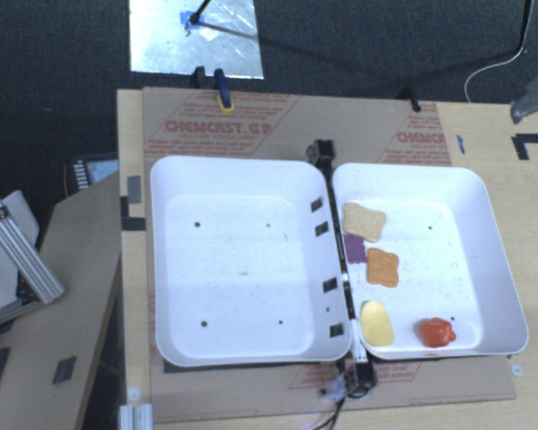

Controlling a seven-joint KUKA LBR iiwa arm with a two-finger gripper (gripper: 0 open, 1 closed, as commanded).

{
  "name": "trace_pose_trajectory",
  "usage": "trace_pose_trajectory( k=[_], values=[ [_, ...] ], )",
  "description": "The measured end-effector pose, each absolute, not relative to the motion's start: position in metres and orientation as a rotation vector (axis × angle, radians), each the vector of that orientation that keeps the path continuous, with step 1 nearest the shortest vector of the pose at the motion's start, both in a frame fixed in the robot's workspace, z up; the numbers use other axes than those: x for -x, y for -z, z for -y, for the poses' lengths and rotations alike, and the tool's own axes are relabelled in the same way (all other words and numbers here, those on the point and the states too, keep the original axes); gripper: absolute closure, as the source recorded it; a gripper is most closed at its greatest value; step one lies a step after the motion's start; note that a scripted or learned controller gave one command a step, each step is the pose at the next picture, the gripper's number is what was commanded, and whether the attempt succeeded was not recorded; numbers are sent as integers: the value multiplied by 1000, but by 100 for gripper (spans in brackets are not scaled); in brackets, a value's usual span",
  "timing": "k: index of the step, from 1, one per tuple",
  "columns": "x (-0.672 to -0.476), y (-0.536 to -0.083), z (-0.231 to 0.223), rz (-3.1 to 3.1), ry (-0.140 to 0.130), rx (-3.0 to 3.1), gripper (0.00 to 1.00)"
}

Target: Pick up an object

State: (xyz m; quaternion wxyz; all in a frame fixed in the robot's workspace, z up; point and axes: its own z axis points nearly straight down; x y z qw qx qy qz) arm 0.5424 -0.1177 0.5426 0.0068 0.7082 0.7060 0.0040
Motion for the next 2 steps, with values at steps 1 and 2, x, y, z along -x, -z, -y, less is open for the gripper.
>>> trace_pose_trajectory(
  k=[1, 2],
  values=[
    [-544, -547, 114, -2223, -7, -2209, 100],
    [-510, -529, 65, -2232, -2, -2213, 100]
  ],
)
